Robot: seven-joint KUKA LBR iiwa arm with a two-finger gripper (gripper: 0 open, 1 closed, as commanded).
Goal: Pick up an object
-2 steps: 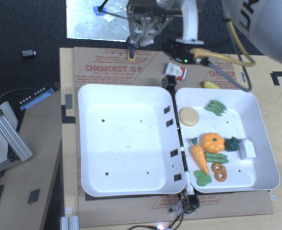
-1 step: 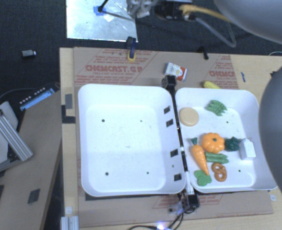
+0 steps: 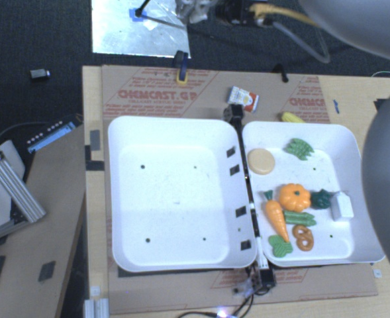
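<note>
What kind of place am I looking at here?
Probably a robotics lab test bench: two white bins sit on cardboard, the right one holds toy food like a pumpkin, and a grey robot arm looms above.

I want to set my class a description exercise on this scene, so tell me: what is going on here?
A grey robot arm is raised above the bench, its gripper up near the far edge, away from both bins and holding nothing. The right bin holds toy food: a pumpkin, a carrot, a pretzel, a round cookie and some green pieces. Nothing has been picked up yet.
</note>
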